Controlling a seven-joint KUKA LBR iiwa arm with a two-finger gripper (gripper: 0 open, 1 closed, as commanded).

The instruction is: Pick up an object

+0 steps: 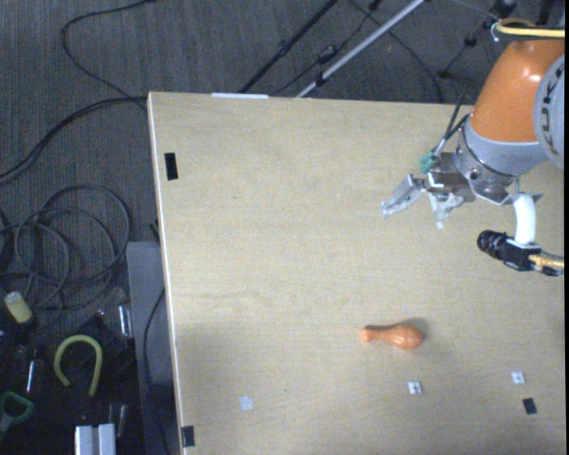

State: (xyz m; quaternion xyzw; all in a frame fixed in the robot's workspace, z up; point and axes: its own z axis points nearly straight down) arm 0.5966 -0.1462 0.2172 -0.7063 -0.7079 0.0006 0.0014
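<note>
The arm [517, 88] comes in from the right, grey with a broad orange band, and part of a dark word shows on the grey casing at the far right edge: the letters "KU" can be read, the rest is cut off. No other writing can be made out. The gripper [415, 200] hangs over the far right part of the pale wooden bench [266, 254], its two thin grey fingers spread apart with nothing between them. One orange object [394, 335], pear-shaped with a narrow neck pointing left, lies flat on the bench nearer the camera, well apart from the gripper and a little to its left. Three small white squares and three small black marks sit on the bench top. On the carpet to the left lie coiled black cables [57, 245] and one yellow-green hook-shaped thing [76, 358]
</note>
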